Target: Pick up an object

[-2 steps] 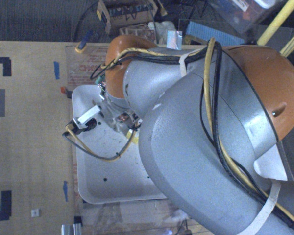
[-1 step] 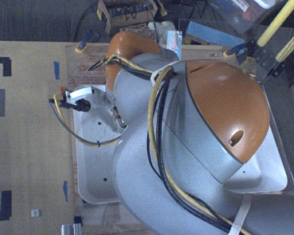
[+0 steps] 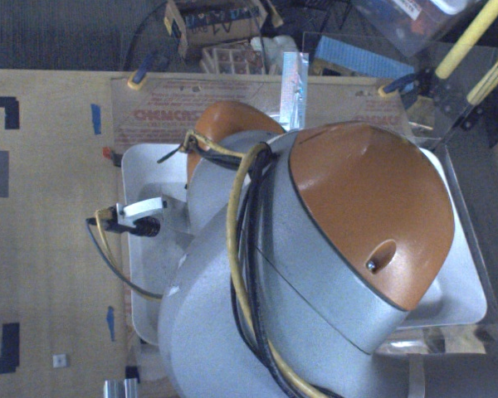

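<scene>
The grey and orange arm [image 3: 332, 247] fills most of the view and covers both white bins. It reaches leftward over the left bin [image 3: 137, 160], of which a strip of rim and floor shows at the left. The wrist end hangs over that bin near its left wall. The arm's own body hides the gripper. No loose object shows on the bare parts of the bin floor.
A corner of the right bin [image 3: 461, 297] shows at the lower right. A brown cardboard wall [image 3: 166, 110] stands behind the bins. The wooden bench top [image 3: 41, 222] spreads to the left, with black and blue tape marks.
</scene>
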Controlling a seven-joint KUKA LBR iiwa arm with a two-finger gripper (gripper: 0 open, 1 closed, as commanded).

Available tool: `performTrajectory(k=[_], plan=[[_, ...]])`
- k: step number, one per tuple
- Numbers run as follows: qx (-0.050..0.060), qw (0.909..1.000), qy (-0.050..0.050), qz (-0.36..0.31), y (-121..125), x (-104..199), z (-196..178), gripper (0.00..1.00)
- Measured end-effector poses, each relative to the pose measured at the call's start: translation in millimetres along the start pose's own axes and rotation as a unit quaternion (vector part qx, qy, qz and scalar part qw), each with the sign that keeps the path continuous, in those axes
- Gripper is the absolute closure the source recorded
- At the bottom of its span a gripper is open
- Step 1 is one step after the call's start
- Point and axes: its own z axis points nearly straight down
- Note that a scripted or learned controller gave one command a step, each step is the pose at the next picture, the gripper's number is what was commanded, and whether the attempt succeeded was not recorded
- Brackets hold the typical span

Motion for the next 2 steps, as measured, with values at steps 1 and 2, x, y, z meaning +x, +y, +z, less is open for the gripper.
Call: performTrajectory(k=[1, 2], plan=[[-0.002, 0.9713, -0.004, -0.238, 67.8, 12.3, -65.6, 1.00], [-0.002, 0.9586, -0.004, -0.285, 91.2, 48.3, -32.1, 1.00]])
